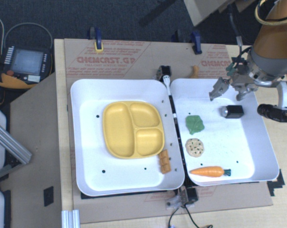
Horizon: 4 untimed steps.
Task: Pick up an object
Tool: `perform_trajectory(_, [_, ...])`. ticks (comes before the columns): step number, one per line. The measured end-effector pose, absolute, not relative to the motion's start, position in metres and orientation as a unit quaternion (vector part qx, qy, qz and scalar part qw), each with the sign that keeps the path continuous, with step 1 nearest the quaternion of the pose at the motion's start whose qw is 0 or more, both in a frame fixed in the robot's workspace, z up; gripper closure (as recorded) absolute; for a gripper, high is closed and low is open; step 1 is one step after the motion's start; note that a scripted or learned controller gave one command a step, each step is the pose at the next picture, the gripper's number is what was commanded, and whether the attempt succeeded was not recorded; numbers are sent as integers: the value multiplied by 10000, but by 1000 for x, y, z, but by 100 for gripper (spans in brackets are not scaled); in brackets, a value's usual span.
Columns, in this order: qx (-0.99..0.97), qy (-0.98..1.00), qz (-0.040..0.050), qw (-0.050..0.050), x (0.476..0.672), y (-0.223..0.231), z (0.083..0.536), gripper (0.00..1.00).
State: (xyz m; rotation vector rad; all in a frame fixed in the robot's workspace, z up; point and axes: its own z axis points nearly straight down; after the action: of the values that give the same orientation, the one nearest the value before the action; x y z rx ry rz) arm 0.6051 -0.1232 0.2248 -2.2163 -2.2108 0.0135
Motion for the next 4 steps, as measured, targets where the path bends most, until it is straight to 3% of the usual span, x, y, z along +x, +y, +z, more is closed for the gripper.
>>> perform_trajectory(1, [-7070, -7072, 1, 2, 608, -123, 232, 0])
perform_trajectory(3, [-7072, -7070, 23, 34, 613, -124, 106, 0])
perform_trajectory(4, [-7072, -7070, 8, 7, 613, -124, 84, 0])
